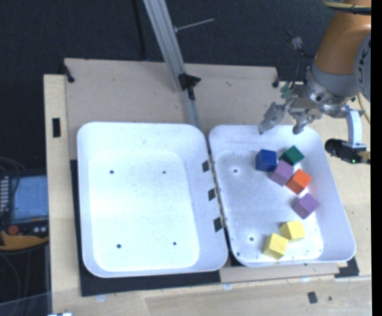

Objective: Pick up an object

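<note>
Gripper [284, 122] above far edge of right bin [243, 242], approx 1 o'clock of the bin's middle. Fingers apart, spread wide, nothing between. Left finger tip over the bin's back rim, right finger tip just inside the back right corner.

Targets: cluster of blocks along the bin's right side. Closest to gripper: blue cube [265, 160] at approx 7 o'clock from fingertips, near; green cube [292, 155] at approx 5–6 o'clock, near, almost straight below the right finger. Purple block [283, 172] touching or just beside blue and green, wedged between. Orange cube [299, 181] just beside purple block, further along at 5 o'clock. Second purple block [305, 205] beyond that. Two yellow cubes [292, 230] [276, 245] well apart from gripper, at 6 o'clock near the bin's front rim.

Key relation: nearest blocks lie toward 6 o'clock from the fingers, not under them yet. Gap between fingers runs approx 9–3 o'clock; blue and green sit either side of the gap's centre line. Judged: short shift toward 6 o'clock plus descent needed. Risk: tight packing of blue/purple/green, finger likely to land on a neighbour rather than slot beside it. Cubes roughly equal-sided, so no long axis to align; turned corners on green and orange maybe need wrist yaw.

Left bin [138, 259] at 9 o'clock, not relevant to pick.
</note>
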`<state>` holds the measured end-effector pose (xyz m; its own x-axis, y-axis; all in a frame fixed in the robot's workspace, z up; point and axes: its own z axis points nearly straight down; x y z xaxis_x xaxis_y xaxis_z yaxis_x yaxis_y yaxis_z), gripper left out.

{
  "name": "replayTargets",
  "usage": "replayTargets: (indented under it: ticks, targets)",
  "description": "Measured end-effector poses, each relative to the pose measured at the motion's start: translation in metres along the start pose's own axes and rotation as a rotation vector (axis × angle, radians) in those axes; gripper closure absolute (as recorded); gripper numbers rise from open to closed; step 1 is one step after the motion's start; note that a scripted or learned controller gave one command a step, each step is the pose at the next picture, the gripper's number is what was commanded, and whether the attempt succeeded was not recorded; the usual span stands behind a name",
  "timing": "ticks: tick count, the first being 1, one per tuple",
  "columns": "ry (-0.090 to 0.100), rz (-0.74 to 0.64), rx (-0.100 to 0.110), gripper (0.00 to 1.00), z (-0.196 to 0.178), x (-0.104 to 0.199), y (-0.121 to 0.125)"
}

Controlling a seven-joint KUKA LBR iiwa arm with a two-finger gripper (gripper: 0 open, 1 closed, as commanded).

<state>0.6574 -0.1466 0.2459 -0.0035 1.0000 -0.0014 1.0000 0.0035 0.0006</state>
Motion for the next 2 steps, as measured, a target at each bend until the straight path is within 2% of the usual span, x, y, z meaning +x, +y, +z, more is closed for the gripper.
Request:
replayTargets:
  ticks: [1, 2]
  targets:
    - [-0.001, -0.001, 0.001, 0.00, 0.000, 0.000, 0.000]
    - [0.001, -0.001, 0.005, 0.00, 0.051, 0.006, 0.006]
